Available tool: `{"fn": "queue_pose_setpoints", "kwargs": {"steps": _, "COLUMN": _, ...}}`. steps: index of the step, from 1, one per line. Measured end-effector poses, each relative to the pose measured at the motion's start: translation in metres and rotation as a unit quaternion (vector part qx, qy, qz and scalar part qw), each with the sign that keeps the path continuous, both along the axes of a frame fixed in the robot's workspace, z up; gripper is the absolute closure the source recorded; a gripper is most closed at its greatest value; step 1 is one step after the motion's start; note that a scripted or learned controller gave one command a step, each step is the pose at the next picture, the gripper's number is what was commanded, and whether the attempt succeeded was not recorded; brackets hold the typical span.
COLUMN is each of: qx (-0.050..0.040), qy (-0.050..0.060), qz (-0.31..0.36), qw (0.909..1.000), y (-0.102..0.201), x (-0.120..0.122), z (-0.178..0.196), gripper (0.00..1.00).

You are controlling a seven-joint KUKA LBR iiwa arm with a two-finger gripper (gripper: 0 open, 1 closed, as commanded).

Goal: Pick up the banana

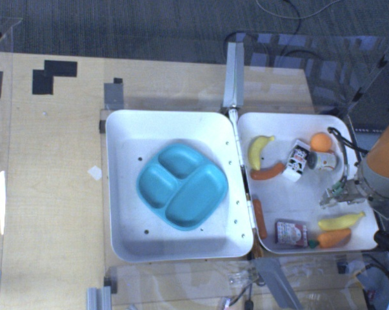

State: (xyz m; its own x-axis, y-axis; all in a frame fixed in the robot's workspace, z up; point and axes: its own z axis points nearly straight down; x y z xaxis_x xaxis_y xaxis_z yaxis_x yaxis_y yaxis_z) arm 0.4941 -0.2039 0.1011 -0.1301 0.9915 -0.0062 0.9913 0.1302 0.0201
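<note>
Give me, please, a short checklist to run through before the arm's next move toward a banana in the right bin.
1. Target choice: two candidates, curved yellow banana upper left and straighter yellow banana lower right. Cannot tell.
2. Two-finger gripper over shallow white right bin: ok.
3. Gripper fingers' state: cannot tell.
4. Banana held: not ok.
5. Neighbours: orange carrot touches the straighter banana, long red-orange pepper lies at the curved one's end. Not ok.

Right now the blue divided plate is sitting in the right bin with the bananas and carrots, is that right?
Not quite. The camera view shows the blue divided plate alone in the left bin. The bananas and carrots lie in the right bin.
</note>
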Motion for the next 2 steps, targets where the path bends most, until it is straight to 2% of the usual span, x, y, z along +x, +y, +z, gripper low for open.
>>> {"fn": "queue_pose_setpoints", "kwargs": {"steps": 1, "qx": 0.0000, "qy": 0.000, "qz": 0.000, "qw": 1.0000, "y": 0.000, "x": 0.000, "z": 0.000, "gripper": 0.00}}
{"fn": "queue_pose_setpoints", "kwargs": {"steps": 2, "qx": -0.0029, "qy": 0.003, "qz": 0.166, "qw": 0.9861, "y": -0.002, "x": -0.002, "z": -0.011, "gripper": 0.00}}
